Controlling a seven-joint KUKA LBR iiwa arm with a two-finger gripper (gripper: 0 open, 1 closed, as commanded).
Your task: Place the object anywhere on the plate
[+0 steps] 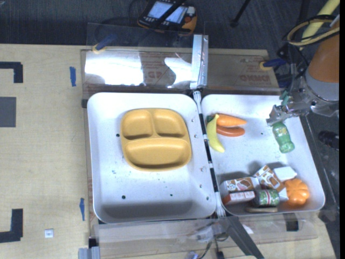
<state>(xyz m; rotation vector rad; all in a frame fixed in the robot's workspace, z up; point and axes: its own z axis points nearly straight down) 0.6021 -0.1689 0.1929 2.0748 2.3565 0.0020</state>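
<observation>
Plate (156, 139) in the left bin (102, 161) bears nothing yet, so the whole carry is left. The hand (280, 115) sits at the top of a green bottle (283, 136) in the right bin (310, 161); whether it grips, I cannot tell. Banana (214, 135), carrot (230, 121), cartons (240, 190) and pumpkin (295, 192) lie clear of the path; only the wall between the bins must be crossed.
</observation>
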